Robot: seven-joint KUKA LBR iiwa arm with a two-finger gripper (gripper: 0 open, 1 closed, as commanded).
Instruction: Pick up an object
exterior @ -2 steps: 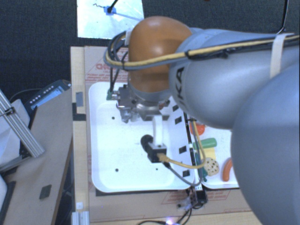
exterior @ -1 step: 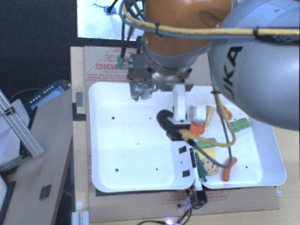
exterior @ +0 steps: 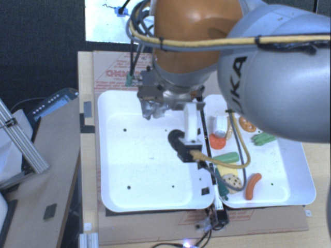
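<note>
My gripper (exterior: 150, 109) hangs over the far part of the left white bin (exterior: 135, 161), near its back wall, with nothing visibly in it. The arm's big grey and orange body covers the far half of the right bin (exterior: 289, 182). Several small objects lie in the right bin: a red round piece (exterior: 217, 142) beside a white piece (exterior: 221, 123), an orange slice (exterior: 247, 124), a green piece (exterior: 264, 138), a long green vegetable (exterior: 225, 158), a speckled cookie (exterior: 230, 181) and an orange-red sausage (exterior: 252, 185).
Both bins rest on a cardboard sheet (exterior: 116, 71) on the bench. A grey device with buttons (exterior: 51, 103) and a slanted aluminium rail (exterior: 20, 144) sit off the bench to the left. A yellow cable (exterior: 227, 165) loops over the wall between the bins.
</note>
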